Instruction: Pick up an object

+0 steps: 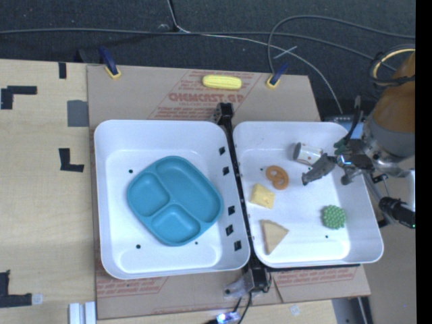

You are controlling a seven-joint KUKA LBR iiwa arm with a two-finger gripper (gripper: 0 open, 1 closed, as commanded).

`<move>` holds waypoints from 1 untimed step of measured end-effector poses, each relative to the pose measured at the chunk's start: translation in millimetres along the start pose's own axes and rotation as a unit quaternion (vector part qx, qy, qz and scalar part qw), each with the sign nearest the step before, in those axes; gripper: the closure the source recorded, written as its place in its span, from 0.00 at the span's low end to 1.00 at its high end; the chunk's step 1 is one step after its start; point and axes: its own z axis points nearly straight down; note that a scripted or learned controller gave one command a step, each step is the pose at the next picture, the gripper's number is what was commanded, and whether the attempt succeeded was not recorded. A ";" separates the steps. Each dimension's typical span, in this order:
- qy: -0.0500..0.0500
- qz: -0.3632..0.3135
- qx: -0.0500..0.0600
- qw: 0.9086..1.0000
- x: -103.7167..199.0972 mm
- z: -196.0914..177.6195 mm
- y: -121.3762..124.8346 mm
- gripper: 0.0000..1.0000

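Note:
The right bin (297, 132) holds several small objects: a grey-and-white cylinder (305, 152), a brown ring-shaped piece (277, 176), a yellow block (262, 196), a tan wedge (273, 235) and a green bumpy ball (333, 216). My gripper (332, 173) hangs over the right side of this bin, just right of the cylinder and above the green ball. Its two dark fingers are spread open, with nothing between them.
The left bin (108, 147) holds a blue divided plate (174, 200). A yellow corn-like item (221, 82) lies on the cardboard behind the bins. Clamps and cables sit along the back edge. The grey arm (395, 123) comes in from the right.

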 end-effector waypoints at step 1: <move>-0.001 -0.002 -0.006 1.000 0.3 -6.1 2.4 0.00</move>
